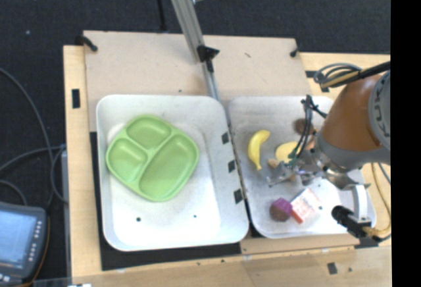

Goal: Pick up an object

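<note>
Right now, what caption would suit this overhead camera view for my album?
Robot arm's gripper low in the right bin beside a banana; green divided plate in the left bin.

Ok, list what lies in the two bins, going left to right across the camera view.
Green divided plate → banana → purple object → red-and-white box.

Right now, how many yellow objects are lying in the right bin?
2. A banana lies near the bin's left wall. A second yellow piece lies to its right, partly covered by the arm, which may hide more.
</note>
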Controlling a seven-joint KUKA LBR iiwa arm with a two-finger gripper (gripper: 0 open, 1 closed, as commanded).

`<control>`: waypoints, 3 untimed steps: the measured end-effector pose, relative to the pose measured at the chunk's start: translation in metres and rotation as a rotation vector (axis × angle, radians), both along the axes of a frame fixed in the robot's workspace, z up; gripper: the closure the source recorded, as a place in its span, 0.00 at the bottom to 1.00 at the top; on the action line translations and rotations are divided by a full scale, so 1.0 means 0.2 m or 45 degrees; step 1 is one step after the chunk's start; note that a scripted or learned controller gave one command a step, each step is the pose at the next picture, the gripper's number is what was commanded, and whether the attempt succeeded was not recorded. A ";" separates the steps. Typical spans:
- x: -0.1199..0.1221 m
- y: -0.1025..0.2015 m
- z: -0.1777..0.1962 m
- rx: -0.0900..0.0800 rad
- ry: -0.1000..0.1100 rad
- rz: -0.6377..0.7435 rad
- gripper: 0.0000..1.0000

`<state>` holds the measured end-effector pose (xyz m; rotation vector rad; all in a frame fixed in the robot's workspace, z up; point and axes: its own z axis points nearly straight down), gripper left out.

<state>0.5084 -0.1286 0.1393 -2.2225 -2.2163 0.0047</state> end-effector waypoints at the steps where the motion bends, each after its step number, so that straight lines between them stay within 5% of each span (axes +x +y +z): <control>1: 0.00 -0.01 -0.20 -0.001 -0.003 0.000 0.00; 2: 0.01 -0.01 -0.14 -0.001 -0.010 -0.008 1.00; 3: 0.02 -0.06 0.17 -0.003 -0.015 -0.001 1.00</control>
